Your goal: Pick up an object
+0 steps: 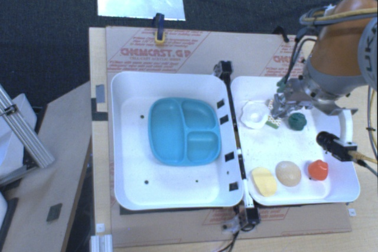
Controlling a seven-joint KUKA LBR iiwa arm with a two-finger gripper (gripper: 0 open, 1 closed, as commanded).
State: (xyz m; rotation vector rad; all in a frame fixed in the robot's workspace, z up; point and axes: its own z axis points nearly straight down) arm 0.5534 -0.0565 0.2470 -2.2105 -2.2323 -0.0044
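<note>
Down over the right bin point(348, 189) the grey arm point(339, 47) reaches in, orange band bright above the wrist, and its end effector point(277, 108) sits low in the upper part of that bin. How far it is open cannot be told from here; the tip is a small dark tangle of metal, and nothing can be made out gripped in it.

Taking the end effector as the marker: just to its left lies a small white cup-like piece point(254, 114), very near the tip, contact unclear. Just to its right rests a dark green round object point(297, 121), close by but not in the grip. Right below the tip sits a tiny speckled item point(272, 122), too small to identify.

Well below the end effector, along the near side of the bin, three candidates line up: a yellow block-like object point(264, 181) furthest left, a pale beige round object point(288, 173) in the middle, and a red-orange object point(318, 170) on the right. All three lie apart from the end effector, resting on the bin floor.

Far to the left of the end effector, across the dividing wall, the left bin point(127, 144) holds a blue divided tray point(183, 131) lying flat near its centre. Both bins rest on a cardboard sheet point(177, 50) spread across the tabletop point(97, 68).
</note>
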